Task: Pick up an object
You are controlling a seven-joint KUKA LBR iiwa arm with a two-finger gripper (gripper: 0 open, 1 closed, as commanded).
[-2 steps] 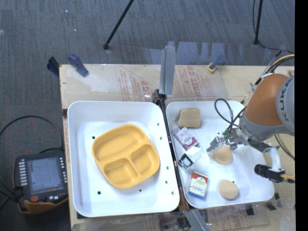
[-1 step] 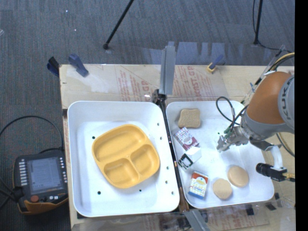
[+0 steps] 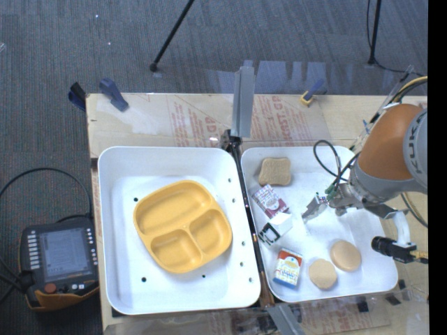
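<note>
The right bin (image 3: 363, 274) holds a slice of toast (image 3: 274, 172) at its back left. In front of the toast lies a small maroon-and-white carton (image 3: 269, 202), with a white piece (image 3: 278, 227) at its near end. An orange snack box (image 3: 287, 268) rests near the front edge, and two round tan biscuits (image 3: 323, 273) (image 3: 346, 255) lie to its right. My gripper (image 3: 316, 208) hangs low over the middle of this bin, just right of the carton and behind the biscuits. I see nothing in its grasp.
The left bin (image 3: 115, 187) carries a yellow divided plate (image 3: 183, 225). A grey upright post (image 3: 244, 110) stands behind the seam between the bins. Cables (image 3: 328, 152) loop over the right bin's back. A teach pendant (image 3: 61, 257) lies on the floor at left.
</note>
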